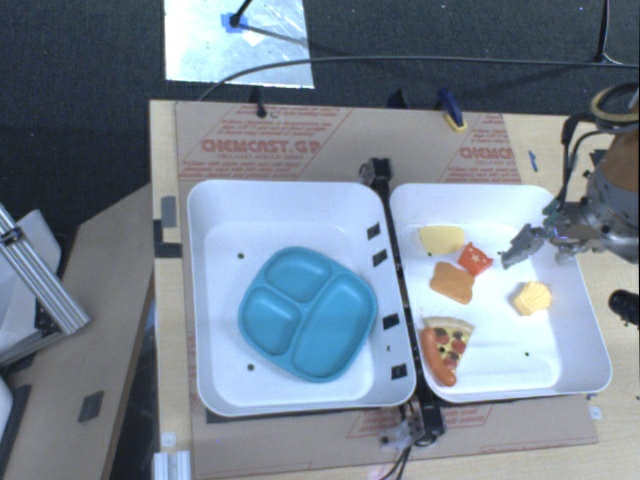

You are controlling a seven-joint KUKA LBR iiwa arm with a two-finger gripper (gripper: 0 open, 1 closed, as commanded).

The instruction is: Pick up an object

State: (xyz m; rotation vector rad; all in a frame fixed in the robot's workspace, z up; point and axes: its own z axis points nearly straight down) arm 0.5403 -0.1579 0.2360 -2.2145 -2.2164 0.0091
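Observation:
The right bin [570, 363] holds several toy foods: a pale yellow wedge [441, 239], a small red piece [476, 259], an orange piece [452, 284], a ridged yellow piece [532, 297] and a pizza slice [446, 346]. My gripper [541, 250] hangs over the bin's upper right part, open, with nothing between its fingers. Its left finger [515, 247] points toward the red piece, with a small gap between them. The ridged yellow piece lies just below the gripper.
In the left bin [215, 268] lies a blue divided plate [308, 313]. Black clips [385, 288] line the wall between the bins. The bins rest on a cardboard sheet [300, 138], and cables cross the floor behind it.

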